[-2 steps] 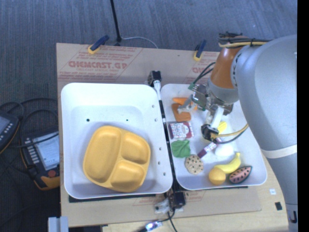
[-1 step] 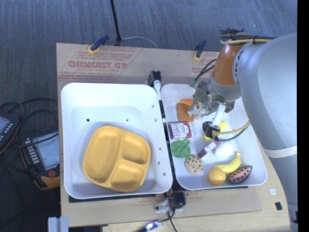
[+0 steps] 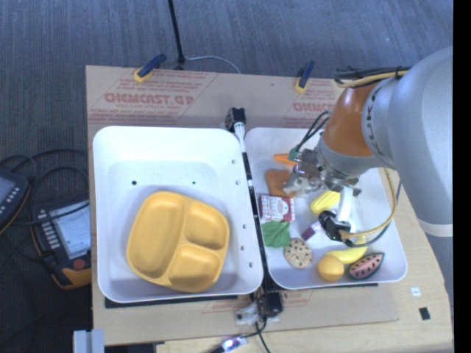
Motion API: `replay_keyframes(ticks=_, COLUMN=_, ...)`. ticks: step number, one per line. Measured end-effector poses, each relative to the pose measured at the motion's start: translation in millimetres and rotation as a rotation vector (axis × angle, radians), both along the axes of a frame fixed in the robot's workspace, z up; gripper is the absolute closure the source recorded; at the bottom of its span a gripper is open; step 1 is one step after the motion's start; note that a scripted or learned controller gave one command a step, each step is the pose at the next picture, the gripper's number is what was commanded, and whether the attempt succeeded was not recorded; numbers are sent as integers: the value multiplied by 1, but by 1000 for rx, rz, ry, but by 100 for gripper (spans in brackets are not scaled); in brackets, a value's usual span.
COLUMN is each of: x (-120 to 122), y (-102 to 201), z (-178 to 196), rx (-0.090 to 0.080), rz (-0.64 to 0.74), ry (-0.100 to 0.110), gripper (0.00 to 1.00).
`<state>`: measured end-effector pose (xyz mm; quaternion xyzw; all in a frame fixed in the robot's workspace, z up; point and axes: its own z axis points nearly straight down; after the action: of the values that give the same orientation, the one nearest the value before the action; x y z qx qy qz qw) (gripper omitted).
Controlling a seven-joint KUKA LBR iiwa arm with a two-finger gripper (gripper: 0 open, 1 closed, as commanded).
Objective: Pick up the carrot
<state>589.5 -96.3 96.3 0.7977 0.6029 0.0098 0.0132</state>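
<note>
The carrot [image 3: 282, 157] is a small orange piece with a green tip. It lies at the far left of the right bin [image 3: 395, 271], near the bin's back wall. My gripper [image 3: 300, 176] hangs low over the bin just right of and nearer than the carrot, beside a brown-orange item [image 3: 275, 182]. The wrist hides most of the gripper, and I see nothing clearly between it and the carrot.
The right bin also holds a red-white packet [image 3: 277, 208], a green piece [image 3: 276, 233], a cookie [image 3: 297, 253], a lemon [image 3: 331, 268], a banana [image 3: 351, 256], a watermelon slice [image 3: 366, 265] and a yellow item [image 3: 324, 201]. A yellow divided plate [image 3: 178, 240] sits in the left bin [image 3: 118, 153].
</note>
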Motion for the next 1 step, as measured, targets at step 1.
replay_keyframes(ticks=1, x=40, y=33, z=131, rx=10, rz=-173, ry=20, gripper=100)
